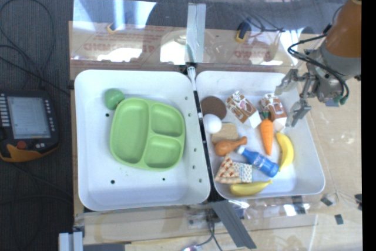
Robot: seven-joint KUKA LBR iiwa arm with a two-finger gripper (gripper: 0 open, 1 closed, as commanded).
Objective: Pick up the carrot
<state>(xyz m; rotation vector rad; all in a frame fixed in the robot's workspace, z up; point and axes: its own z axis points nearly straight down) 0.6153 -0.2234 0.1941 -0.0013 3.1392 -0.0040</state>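
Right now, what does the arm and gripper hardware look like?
The arm shows an orange band above a grey wrist section. Dark cables loop beside the wrist. The gripper is grey metal with two thin, jointed fingers and a small teal spot on its body.

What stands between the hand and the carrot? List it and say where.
Nothing visible lies directly between them. The hand hangs open over the right bin's upper right part, and the carrot lies just below and to its left. Close neighbours could crowd a grasp: a small house-shaped toy touches the carrot's top, a banana lies along its right side.
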